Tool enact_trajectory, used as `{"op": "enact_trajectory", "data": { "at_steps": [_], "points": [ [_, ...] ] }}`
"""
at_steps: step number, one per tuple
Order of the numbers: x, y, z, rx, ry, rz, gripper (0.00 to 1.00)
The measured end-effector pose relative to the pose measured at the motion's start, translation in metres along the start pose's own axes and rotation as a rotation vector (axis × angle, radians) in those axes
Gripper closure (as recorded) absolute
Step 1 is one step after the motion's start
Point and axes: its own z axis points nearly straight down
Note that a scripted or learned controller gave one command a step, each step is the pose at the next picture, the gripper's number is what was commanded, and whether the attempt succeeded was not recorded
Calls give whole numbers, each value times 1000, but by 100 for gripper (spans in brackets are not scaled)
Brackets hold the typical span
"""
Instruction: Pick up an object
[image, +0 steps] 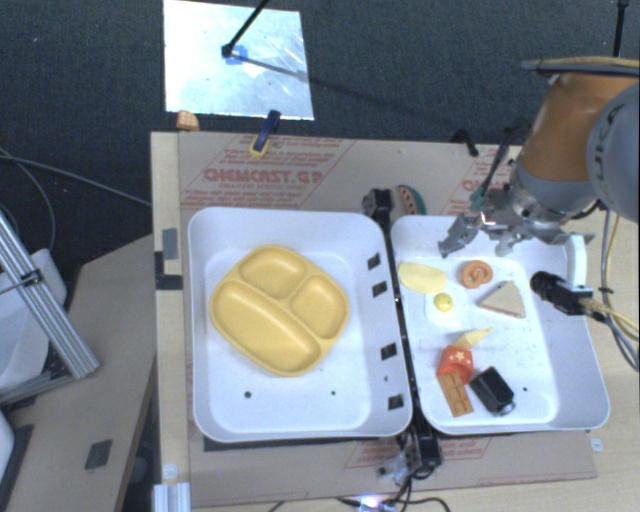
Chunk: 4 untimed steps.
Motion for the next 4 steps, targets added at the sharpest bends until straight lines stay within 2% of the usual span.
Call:
{"op": "enact_trajectory", "data": {
  "at_steps": [1,2,3,4],
  "points": [
    [-45,-56,119,4,1,6,0],
    [13,-103,117,5,3,-3,0],
    [2,-139,117,4,1,4,0],
    [2,-136,106,-1,1,2,100]
  ]
}}
